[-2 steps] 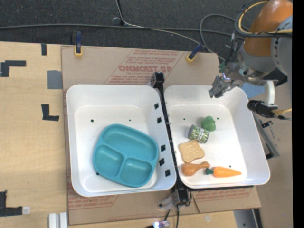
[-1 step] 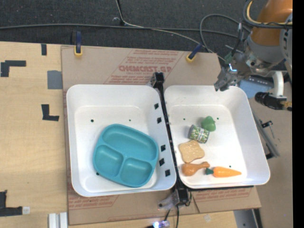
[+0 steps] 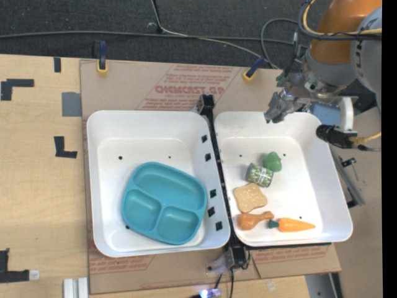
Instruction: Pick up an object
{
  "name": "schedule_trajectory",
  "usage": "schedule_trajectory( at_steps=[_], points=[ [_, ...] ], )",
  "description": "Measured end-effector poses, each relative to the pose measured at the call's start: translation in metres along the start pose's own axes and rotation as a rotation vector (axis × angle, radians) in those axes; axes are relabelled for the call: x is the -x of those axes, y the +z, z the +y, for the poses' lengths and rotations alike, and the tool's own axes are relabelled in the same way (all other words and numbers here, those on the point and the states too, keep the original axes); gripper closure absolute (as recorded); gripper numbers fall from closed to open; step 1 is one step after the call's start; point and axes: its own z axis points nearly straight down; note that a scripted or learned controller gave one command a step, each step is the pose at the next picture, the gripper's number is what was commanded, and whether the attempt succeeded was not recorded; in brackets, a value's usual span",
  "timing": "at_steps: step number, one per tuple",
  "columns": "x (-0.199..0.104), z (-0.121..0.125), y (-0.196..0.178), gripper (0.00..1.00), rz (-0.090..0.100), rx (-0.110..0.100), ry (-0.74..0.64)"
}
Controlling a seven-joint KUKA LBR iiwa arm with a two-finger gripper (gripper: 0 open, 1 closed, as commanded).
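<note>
I'm seeing the gripper (image 3: 276,112) hovering over the far rim of the right bin (image 3: 329,166), upper right of frame; can't tell its state. Nothing between the tips. Toys are sitting below and slightly left of it, lower in frame: green piece (image 3: 272,161) nearest, then small can (image 3: 260,175), toast (image 3: 249,197), drumstick (image 3: 254,220), carrot (image 3: 293,225) lying left-right.

A teal divided plate (image 3: 164,202) lies in the left white bin (image 3: 105,129). Both bins sit on a cardboard sheet (image 3: 186,85) held by two yellow clamps (image 3: 102,64). A black cable (image 3: 155,27) crosses the dark backdrop.
</note>
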Motion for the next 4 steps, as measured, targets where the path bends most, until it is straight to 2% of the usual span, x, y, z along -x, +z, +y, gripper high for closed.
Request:
schedule_trajectory(
  at_steps=[3,4],
  points=[
    [-0.162,-0.025,0.032,1.00,0.000,-0.003,-0.002],
    [-0.206,-0.036,0.035,1.00,0.000,-0.002,-0.001]
  ],
)
